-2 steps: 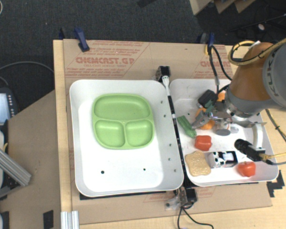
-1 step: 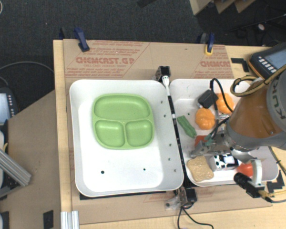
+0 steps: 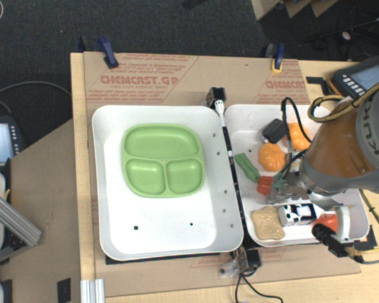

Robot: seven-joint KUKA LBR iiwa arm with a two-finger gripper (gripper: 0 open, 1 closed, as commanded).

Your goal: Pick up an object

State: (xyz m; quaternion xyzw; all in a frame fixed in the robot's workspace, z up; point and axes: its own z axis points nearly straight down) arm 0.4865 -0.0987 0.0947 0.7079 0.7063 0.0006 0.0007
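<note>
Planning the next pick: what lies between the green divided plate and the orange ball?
In the camera view, between the green divided plate and the orange ball run the bins' adjoining rims, then a green pepper-like piece.

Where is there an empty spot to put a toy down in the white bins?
The left bin has bare white floor below the green divided plate, down to its front rim, plus a thin strip along its left wall. The right bin is crowded: a green pod, an orange fruit, a tan bread-like piece and the arm take up most of it.

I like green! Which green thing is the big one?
The green tray in the left bin. It is wide with three compartments; the other green thing, in the right bin, is a small strip.
</note>
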